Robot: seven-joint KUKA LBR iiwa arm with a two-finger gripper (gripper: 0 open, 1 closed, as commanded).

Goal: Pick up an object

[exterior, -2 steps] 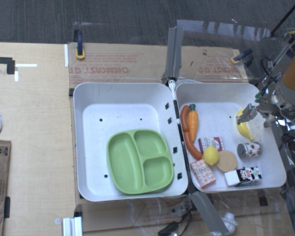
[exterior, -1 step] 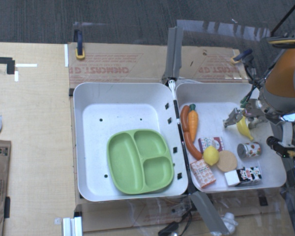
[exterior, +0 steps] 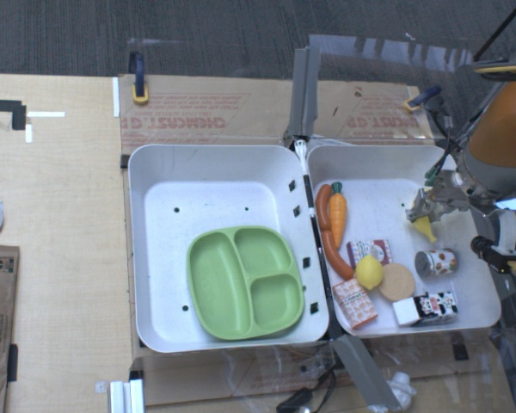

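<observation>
My gripper (exterior: pixel 421 213) hangs over the right side of the right bin (exterior: pixel 370 172), reaching in from the right. A small yellow wedge (exterior: pixel 424 227) sits right at its tips, and the gripper looks shut on it. Below it in the bin lie a small can (exterior: pixel 436 261), a tan round disc (exterior: pixel 397 281), a lemon (exterior: pixel 370 272), a pink packet (exterior: pixel 368 250) and a black-and-white box (exterior: pixel 430 306). A carrot (exterior: pixel 336 213) and a red sausage (exterior: pixel 333 256) lie along the bin's left wall.
The left bin (exterior: pixel 155 231) holds a green divided plate (exterior: pixel 245 280). A red-and-white carton (exterior: pixel 355 304) rests at the right bin's front left. A metal post (exterior: pixel 303 93) stands behind the divider between the bins. Cables run along the right edge.
</observation>
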